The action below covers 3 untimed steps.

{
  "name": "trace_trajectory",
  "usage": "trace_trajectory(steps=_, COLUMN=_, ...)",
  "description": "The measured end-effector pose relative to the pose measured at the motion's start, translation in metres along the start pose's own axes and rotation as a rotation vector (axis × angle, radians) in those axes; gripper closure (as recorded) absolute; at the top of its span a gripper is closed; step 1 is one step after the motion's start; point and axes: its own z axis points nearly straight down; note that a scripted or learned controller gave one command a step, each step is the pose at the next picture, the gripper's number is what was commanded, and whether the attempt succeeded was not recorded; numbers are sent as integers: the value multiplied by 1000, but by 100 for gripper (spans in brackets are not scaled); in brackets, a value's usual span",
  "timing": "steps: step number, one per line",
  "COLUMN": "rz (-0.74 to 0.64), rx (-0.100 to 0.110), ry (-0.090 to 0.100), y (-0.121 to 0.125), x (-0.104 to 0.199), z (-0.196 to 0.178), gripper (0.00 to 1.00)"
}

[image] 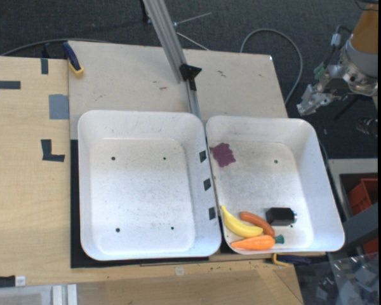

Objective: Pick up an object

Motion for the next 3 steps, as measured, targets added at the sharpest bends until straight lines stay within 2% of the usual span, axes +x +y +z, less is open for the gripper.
trace_trajectory(steps=2, rz=-5, rx=8, ry=4, y=-28, x=106, z=-1, gripper=100)
trace_trajectory(steps=3, rz=-3, rx=10, ry=3, y=-46, x=148, z=17, gripper=100)
